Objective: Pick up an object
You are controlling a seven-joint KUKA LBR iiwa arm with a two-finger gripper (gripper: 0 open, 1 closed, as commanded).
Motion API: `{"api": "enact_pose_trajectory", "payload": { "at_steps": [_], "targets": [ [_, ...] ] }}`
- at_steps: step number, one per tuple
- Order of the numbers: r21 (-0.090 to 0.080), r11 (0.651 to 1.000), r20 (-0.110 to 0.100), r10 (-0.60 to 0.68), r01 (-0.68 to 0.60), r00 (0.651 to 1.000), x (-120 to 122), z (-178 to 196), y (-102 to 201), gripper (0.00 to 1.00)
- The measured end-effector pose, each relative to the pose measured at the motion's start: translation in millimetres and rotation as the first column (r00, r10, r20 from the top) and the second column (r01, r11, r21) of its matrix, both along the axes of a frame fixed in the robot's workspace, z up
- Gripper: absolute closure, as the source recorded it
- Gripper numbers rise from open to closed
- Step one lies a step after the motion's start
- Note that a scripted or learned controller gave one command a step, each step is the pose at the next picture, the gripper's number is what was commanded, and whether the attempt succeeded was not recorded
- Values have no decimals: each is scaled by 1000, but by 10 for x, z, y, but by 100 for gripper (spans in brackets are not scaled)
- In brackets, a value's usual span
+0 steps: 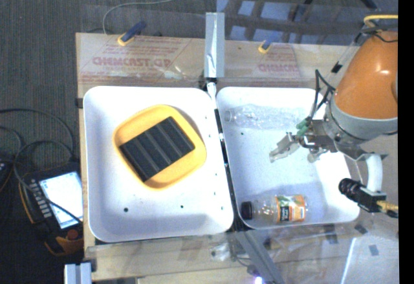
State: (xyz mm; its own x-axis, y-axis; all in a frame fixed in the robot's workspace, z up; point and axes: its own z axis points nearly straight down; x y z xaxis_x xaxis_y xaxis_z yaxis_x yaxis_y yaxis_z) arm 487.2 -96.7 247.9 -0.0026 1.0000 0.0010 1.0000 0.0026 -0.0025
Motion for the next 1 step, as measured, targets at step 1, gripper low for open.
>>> {"api": "enact_pose_trajectory", "payload": {
  "at_steps": [1],
  "targets": [
    [2,997,-1,81,-81,997,-40,-986,-485,0]
  ]
}}
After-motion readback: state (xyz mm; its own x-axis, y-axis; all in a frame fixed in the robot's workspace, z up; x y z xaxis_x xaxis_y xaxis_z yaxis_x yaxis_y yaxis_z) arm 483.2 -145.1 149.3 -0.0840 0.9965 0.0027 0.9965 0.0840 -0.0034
